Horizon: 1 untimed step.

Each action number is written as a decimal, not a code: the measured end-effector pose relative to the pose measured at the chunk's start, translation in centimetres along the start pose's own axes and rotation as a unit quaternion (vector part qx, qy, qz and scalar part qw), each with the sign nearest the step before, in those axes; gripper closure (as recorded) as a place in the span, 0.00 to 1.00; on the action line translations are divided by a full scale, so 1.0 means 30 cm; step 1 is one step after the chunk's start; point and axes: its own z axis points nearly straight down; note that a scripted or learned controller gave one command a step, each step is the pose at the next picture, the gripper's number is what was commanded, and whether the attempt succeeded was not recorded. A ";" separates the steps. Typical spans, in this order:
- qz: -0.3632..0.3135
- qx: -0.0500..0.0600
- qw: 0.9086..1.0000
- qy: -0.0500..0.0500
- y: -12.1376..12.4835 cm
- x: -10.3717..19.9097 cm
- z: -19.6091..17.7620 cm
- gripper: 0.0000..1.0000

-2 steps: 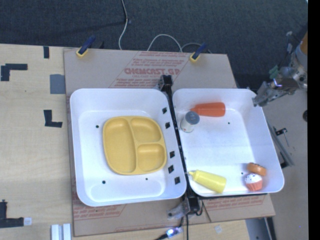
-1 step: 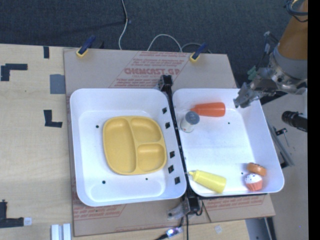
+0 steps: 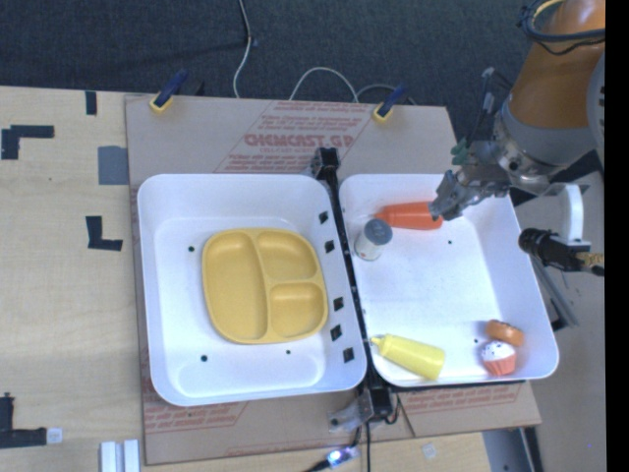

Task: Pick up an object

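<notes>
An orange carrot-shaped toy (image 3: 408, 215) lies at the back of the right bin (image 3: 447, 283). My gripper (image 3: 449, 203) sits right at the carrot's right end, low over the bin, touching or nearly touching it. A small bottle with a grey cap (image 3: 373, 238) stands just left of the carrot. A yellow squeeze bottle (image 3: 411, 354) lies at the bin's front left. An orange and white cupcake-like toy (image 3: 501, 347) sits in the front right corner.
The left bin (image 3: 167, 264) holds a yellow divided plate (image 3: 263, 284). Black clips line the seam between the bins (image 3: 339, 283). The arm with its orange band (image 3: 565, 57) comes in from the upper right. A white cable (image 3: 295, 77) loops behind the bins.
</notes>
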 end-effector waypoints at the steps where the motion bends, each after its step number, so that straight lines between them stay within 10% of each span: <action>1: 0.000 0.001 1.000 0.000 -0.031 0.180 0.079 1.00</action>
